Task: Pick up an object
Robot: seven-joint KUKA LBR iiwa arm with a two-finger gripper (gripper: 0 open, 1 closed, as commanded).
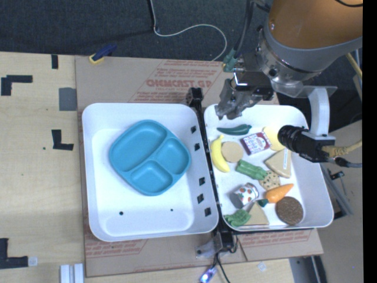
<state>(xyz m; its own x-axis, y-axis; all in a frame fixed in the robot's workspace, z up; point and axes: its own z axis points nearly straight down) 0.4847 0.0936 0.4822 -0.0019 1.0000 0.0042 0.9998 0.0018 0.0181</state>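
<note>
**Arm poised over the toy-food bin**

Looming largest at the top right is the grey and orange arm, its gripper hanging above the far left corner of the right bin; whether the fingers are spread or pressed together cannot be told, and nothing shows between them. Just below the gripper lies a dark green pepper. Further into that bin sit a banana, a small printed packet, a green pickle, a wedge of cheese, a carrot and a round brown cookie, crowded close together. The left bin holds a blue divided plate. Both bins rest on a sheet of cardboard over a pale wooden bench marked with black tape. Beyond lies dark carpet, crossed by a thin white cable.
</note>
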